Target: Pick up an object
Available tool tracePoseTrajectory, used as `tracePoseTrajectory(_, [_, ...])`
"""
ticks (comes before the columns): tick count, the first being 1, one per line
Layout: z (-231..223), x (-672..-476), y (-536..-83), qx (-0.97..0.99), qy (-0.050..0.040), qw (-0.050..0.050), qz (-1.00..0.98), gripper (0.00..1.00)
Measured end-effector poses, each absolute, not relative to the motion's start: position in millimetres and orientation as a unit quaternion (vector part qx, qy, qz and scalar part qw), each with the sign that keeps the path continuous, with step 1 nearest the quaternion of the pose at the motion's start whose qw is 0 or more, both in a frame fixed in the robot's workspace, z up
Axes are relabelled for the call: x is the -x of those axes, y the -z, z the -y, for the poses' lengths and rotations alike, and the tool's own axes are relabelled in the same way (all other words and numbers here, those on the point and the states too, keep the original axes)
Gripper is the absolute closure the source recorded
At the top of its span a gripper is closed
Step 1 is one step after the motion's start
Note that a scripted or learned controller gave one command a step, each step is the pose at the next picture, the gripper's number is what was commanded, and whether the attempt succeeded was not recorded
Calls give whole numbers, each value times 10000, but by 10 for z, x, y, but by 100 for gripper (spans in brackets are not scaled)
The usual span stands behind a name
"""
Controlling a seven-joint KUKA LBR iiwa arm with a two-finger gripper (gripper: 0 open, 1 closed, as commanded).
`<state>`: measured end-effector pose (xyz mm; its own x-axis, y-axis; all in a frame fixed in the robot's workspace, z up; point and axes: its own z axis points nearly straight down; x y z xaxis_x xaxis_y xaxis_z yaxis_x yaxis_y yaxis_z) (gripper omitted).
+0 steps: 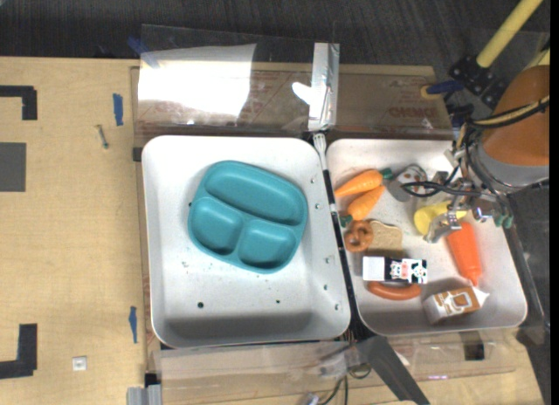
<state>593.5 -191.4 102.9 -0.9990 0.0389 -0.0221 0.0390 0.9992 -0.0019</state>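
The right bin [514, 300] holds several toy foods: two orange carrots [361, 192], a brown pretzel [356, 236] beside a bread slice [386, 236], a black-and-white carton [396, 269], a red sausage [393, 290], a brown carton [452, 302], a yellow piece [428, 218] and a long orange piece [467, 252]. My gripper [452, 211] hangs low over the bin's right half, just above the yellow piece and the top end of the long orange piece. Cables and the wrist hide what lies directly under it.
The left bin [157, 246] carries a teal divided plate [248, 215]. A grey object [403, 183] lies near the right bin's back wall. A clear plastic divider [323, 85] stands behind the bins. The arm's orange band [522, 115] is at the right edge.
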Motion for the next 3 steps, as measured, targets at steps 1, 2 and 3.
tracePoseTrajectory(1, [1693,-6420,-2290,-494,7,81,-9987,100])
tracePoseTrajectory(2, [1415,-6604,-2204,-407,0,51,-9992,100])
tracePoseTrajectory(3, [1328,-5846,-2120,-880,-2,23,-9961,100])
